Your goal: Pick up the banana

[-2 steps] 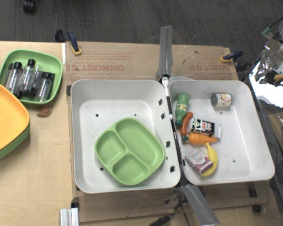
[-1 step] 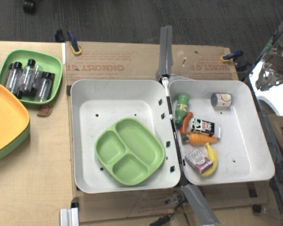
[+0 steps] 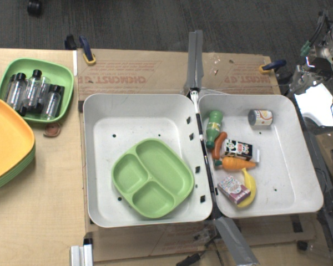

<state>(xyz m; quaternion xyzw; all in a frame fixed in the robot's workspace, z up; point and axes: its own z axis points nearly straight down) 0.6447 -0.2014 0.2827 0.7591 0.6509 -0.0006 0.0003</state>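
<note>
The banana is yellow and curved. It lies in the right white bin, near the front and left of the bin's middle. A small pink box rests against its left side and covers part of it. An orange carrot lies just behind the banana's upper end.
Behind the carrot are a black-and-white carton, a red sausage-shaped toy, a green bottle and a small can. The left bin holds a green divided plate. A green tray of bottles and stacked orange plates sit far left.
</note>
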